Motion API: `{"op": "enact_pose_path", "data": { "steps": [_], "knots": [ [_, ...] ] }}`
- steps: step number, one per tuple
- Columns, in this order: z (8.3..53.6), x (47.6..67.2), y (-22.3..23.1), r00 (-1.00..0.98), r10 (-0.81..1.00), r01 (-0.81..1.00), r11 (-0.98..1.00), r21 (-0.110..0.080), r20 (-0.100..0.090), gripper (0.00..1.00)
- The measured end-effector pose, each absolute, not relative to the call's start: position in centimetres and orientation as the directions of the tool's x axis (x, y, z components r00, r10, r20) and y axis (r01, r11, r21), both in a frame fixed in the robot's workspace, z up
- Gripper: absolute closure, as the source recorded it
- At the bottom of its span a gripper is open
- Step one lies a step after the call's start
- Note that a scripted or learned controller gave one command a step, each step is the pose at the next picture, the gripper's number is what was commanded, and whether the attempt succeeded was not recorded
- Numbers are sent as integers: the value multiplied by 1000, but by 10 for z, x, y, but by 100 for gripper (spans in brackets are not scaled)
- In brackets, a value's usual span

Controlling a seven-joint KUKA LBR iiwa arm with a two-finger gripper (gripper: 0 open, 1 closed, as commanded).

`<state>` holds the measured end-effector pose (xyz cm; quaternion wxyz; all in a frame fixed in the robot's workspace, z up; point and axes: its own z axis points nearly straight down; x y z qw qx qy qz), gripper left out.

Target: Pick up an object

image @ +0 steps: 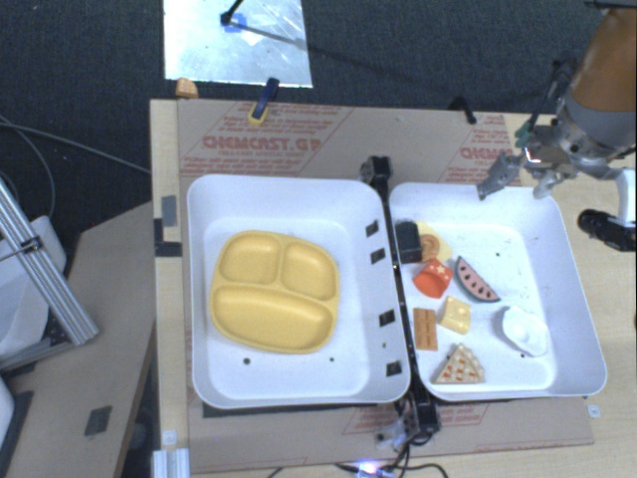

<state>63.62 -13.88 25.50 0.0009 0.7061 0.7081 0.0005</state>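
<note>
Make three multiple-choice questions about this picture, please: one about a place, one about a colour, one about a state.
1. Where does the divided tray lie?
A. In the left bin
B. In the right bin
C. On the floor

2. What colour is the divided tray?
A. Blue
B. Yellow
C. Black

3. Where is the gripper in relation to the toy food?
A. Pressed down on the watermelon slice
B. Lifting the pizza slice
C. Over the far rim of the right bin, apart from the food

Answers:
1. A, it lies alone in the left bin.
2. B, all its compartments are pale yellow.
3. C, it hangs by the right bin rim, while the watermelon slice and pizza slice lie untouched.
</note>
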Motion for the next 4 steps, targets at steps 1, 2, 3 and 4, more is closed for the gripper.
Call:
{"op": "enact_pose_path", "data": {
  "steps": [1, 2, 3, 4],
  "knots": [
    [400, 588, -105, -8, 1000, 1000, 8, 15, -1, 0],
    [465, 503, -136, 3, 1000, 1000, -3, 11, -3, 0],
    [540, 486, -120, -6, 1000, 1000, 6, 13, -2, 0],
    [535, 487, -38, -12, 1000, 1000, 12, 4, 1, 0]
  ]
}}
